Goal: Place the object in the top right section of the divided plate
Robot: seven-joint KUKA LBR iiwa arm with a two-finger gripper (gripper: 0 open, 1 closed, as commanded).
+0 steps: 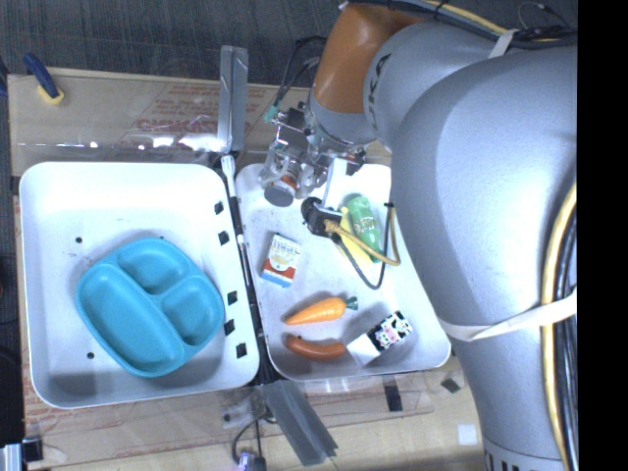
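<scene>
hand (285, 177) over rt bin (417, 356), plate (149, 305) well left (other bin)

Single fixed camera above the surface (118, 101), looking down at a slant. Left bin (49, 263) sits left of frame centre, right bin (257, 189) at centre. Arm (471, 194) looms large and close along the right of the frame. Mid-range framing; both bins fully in frame.
</scene>
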